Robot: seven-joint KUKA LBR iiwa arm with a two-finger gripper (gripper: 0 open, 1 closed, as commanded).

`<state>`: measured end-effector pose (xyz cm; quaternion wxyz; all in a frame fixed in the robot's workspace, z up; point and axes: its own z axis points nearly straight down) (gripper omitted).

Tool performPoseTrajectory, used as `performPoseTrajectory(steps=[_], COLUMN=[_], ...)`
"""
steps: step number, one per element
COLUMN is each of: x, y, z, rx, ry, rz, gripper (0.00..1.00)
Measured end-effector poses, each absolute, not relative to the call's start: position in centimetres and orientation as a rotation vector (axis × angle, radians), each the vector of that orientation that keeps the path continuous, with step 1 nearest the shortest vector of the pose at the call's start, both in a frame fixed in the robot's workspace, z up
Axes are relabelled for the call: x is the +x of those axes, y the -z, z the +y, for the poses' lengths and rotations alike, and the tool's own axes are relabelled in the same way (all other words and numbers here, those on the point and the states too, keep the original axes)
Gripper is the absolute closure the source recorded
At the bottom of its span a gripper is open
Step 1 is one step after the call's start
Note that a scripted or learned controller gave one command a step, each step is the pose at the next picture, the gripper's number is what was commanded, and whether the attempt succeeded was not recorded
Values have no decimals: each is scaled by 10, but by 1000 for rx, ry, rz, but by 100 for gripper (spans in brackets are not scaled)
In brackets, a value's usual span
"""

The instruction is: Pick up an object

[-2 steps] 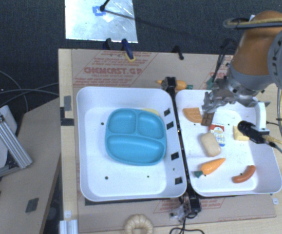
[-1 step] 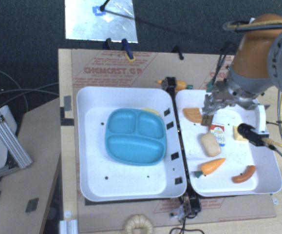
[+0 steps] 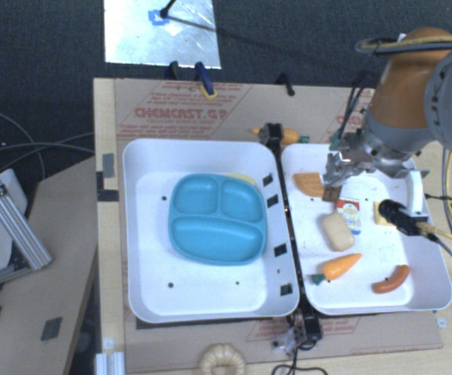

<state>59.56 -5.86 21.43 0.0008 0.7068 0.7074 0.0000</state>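
Grey-and-orange arm (image 3: 413,92) is lowered over the right bin (image 3: 436,287)'s back edge; gripper (image 3: 336,180) is poised just beside the orange wedge (image 3: 309,183), grip state cannot be told. Beige roll (image 3: 337,231), carrot (image 3: 341,266) and sausage (image 3: 390,280) are spread toward the front edge. Blue tray (image 3: 217,217) is centred in the left bin (image 3: 144,287).

1. The end effector (image 3: 336,180) sits low in the right bin (image 3: 428,287), beside a toast slice (image 3: 309,183).
2. The right bin also contains a carrot (image 3: 340,266), sausage (image 3: 390,280) and beige block (image 3: 337,230).
3. The left bin (image 3: 144,209) contains a blue divided plate (image 3: 218,217).
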Motion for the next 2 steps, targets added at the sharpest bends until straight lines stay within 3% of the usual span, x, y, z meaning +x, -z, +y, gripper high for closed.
performPoseTrajectory(steps=[2], x=[600], y=[-234], z=[-61], rx=[2216], ry=[-4], rz=[2224], gripper=[100])
